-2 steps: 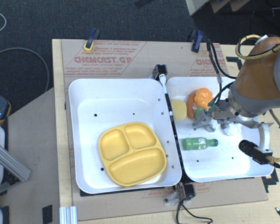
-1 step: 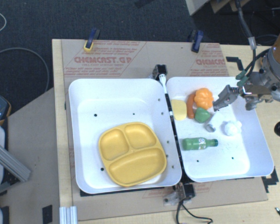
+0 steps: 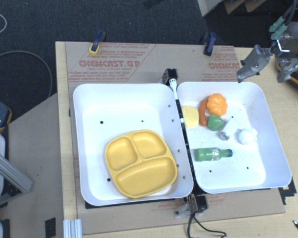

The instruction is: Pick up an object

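The right bin (image 3: 268, 167) holds several small items. An orange pumpkin (image 3: 216, 103) sits beside an orange stick (image 3: 202, 114), a pale yellow piece (image 3: 190, 116) and a green pepper (image 3: 214, 122). A green bottle (image 3: 212, 154) lies on its side nearer the front, and a white ball (image 3: 246, 136) rests to the right. My gripper (image 3: 269, 72) hovers above the bin's far right corner, outside its rim. It stands open with nothing between its fingers (image 3: 250, 66), well away from all the items.
The left bin (image 3: 89, 108) holds a yellow divided plate (image 3: 140, 162). A small grey-white piece (image 3: 224, 134) lies between the pepper and the ball. Clamps (image 3: 209, 42) hold the cardboard base at its far edge. Cables run at the left.
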Controlling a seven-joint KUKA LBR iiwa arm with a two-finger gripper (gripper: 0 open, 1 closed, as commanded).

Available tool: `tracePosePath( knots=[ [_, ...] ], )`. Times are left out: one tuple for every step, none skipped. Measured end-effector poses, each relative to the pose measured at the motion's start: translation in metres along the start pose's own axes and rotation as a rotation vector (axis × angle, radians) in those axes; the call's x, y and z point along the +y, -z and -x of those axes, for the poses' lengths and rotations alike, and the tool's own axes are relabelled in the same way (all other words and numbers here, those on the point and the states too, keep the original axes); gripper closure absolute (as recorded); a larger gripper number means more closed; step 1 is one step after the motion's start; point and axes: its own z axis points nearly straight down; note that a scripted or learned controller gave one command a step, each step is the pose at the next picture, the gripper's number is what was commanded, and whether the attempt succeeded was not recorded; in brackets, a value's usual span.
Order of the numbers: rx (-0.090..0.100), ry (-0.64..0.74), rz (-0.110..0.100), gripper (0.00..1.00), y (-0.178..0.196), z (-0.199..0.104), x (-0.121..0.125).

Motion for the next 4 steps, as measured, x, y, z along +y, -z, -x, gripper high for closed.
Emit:
tracePosePath(
  knots=[
    [0.000, -0.001, -0.016, 0.00, 0.012, -0.054, 0.000],
    [-0.003, -0.011, -0.041, 0.00, -0.214, -0.033, -0.008],
    [-0.001, -0.008, -0.020, 1.00, -0.194, -0.034, -0.004],
    [0.007, 0.005, -0.002, 1.00, -0.017, -0.136, 0.000]
  ],
)
